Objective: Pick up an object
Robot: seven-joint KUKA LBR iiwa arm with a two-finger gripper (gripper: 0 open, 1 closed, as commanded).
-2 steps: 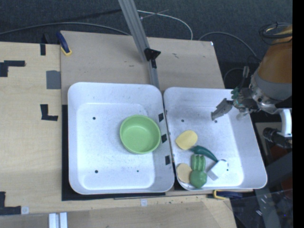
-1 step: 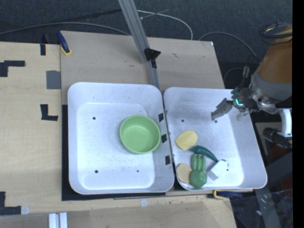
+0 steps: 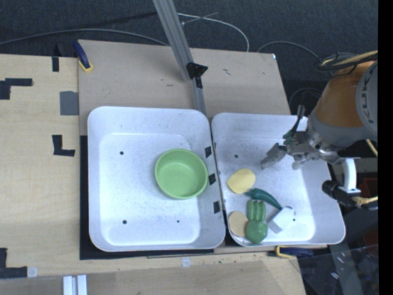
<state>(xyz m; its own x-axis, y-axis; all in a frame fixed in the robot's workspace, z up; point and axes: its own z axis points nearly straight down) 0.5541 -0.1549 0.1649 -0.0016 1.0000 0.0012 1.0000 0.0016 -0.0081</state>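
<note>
The right bin (image 3: 319, 226) holds several small items. A yellow lemon-shaped piece (image 3: 241, 180) lies near its left wall. Just right of it is a dark green pepper (image 3: 265, 196), and below that a ridged green vegetable (image 3: 256, 211) with a round green piece (image 3: 256, 231) at its end. A pale yellow disc (image 3: 236, 220) and a small white-grey block (image 3: 280, 219) lie beside them. My gripper (image 3: 271, 159) hangs over the middle of the right bin, up and to the right of the yellow piece, apart from every item. Nothing shows in its grasp.
The left bin (image 3: 110, 165) holds a green bowl (image 3: 180, 174) close to the shared wall. A grey pole (image 3: 175, 32) slants in from the top and ends at a black clamp (image 3: 196, 70) above the bins. Cables lie on the dark floor behind the bench.
</note>
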